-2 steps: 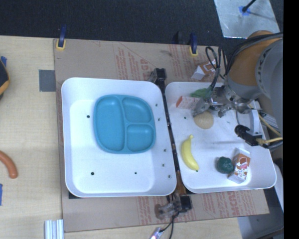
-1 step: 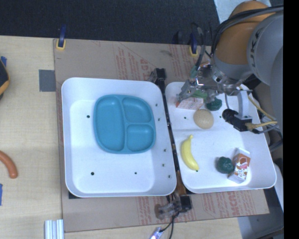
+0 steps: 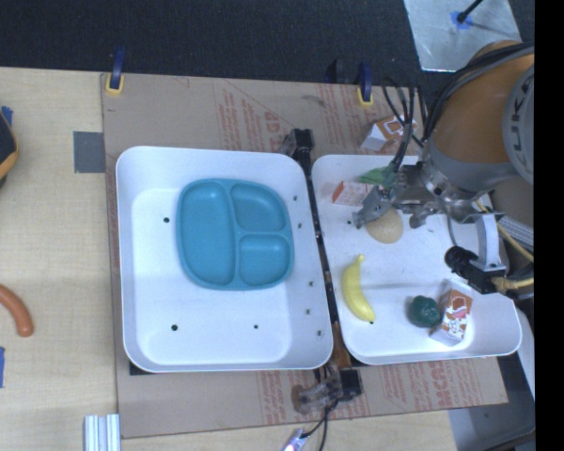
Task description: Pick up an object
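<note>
Two bins here, and my gripper (image 3: 392,213) hangs low in the right bin (image 3: 395,346), fingers spread either side of a small tan object (image 3: 386,229) near the back wall. Looks like I'm at the grab step, nothing pinched yet, so next I'd need to close squarely on it, then lift.

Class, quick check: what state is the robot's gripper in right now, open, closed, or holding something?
Two-finger gripper: over the right white bin, just above a small round tan object; whether it grips anything cannot be told.

white bins (image 3: 136,252), a teal plate (image 3: 233,233), a yellow banana (image 3: 357,291), a dark green ball (image 3: 423,311), an orange sausage (image 3: 11,308).
</note>
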